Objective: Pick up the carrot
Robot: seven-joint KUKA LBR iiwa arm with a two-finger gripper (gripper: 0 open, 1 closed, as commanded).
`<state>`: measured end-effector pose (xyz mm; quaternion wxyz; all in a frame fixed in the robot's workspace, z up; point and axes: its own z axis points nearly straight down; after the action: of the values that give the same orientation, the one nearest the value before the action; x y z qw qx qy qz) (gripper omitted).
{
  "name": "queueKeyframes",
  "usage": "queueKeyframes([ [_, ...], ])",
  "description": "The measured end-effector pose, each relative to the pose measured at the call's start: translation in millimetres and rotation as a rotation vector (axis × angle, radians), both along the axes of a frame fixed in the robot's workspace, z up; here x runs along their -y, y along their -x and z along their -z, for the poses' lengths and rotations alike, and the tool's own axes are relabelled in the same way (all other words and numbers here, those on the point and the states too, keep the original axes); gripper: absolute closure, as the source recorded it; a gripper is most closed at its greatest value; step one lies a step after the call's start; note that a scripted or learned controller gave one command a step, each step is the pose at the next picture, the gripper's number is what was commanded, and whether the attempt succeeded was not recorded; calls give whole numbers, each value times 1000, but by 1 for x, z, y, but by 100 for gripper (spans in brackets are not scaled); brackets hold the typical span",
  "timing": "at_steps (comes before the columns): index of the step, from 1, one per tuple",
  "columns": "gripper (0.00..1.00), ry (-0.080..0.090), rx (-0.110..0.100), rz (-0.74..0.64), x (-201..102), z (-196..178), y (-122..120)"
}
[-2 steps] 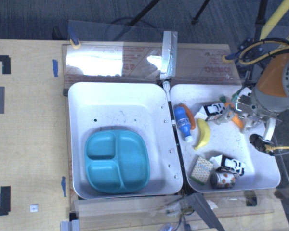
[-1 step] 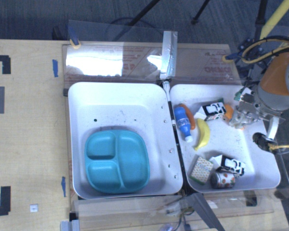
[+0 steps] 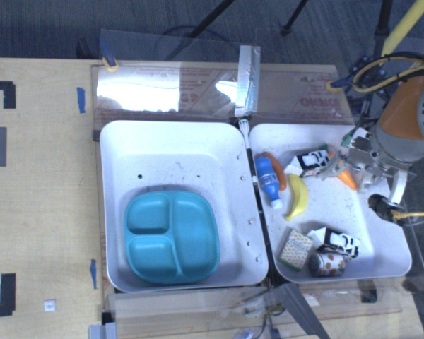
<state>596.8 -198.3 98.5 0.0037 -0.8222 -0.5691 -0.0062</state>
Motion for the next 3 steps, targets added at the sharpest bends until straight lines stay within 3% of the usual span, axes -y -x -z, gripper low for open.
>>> queueKeyframes([
  [1, 100, 5, 1, -1, 1, -10, 0],
  [2, 100, 14, -7, 47, -37, -97, 1],
  [3, 100, 12, -9, 70, -16, -14, 6],
])
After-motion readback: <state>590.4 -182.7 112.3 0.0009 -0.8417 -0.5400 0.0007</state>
